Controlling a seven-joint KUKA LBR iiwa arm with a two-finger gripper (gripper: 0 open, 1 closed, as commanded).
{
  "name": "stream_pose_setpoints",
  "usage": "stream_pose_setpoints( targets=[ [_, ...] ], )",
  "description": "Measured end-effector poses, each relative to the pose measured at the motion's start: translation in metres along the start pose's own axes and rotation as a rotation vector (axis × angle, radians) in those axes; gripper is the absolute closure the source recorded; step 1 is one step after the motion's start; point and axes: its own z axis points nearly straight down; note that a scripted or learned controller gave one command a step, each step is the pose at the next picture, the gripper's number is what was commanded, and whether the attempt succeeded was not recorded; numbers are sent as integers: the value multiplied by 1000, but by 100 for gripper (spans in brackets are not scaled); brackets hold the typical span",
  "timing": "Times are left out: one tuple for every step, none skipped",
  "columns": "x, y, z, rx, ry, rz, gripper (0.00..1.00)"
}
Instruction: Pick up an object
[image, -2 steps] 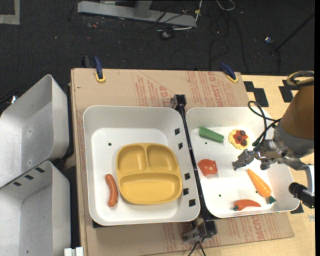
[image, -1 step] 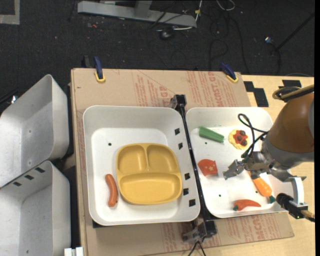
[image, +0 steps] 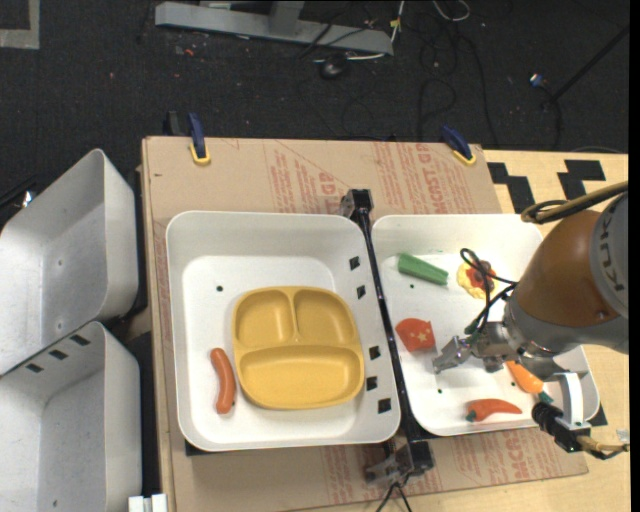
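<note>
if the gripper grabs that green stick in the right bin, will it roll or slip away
The green stick looks rounded and smooth, probably stiff plastic, so it may roll or squirt from a pinch. It lies flat and apart from the other items, so a push would likely just slide it.

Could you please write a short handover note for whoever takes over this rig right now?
Gripper: low over the right bin, nothing visibly between its fingers.
Right bin: green block near the back, red tomato-like piece just left of the gripper, red pepper near the front edge, orange carrot partly under the arm, and a yellow piece with cables across it.
Left bin: yellow divided plate with a sausage beside it.
Done: nothing lifted.
Left: grasp and lift one item; the tomato piece looks closest.
</note>
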Motion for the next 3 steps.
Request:
stream_pose_setpoints(
  targets=[
    [0,1,-13,-6,-2,1,100],
    [-5,-5,-72,-12,-5,-1,100],
    [-5,-3,-123,-13,-5,-5,100]
  ],
)
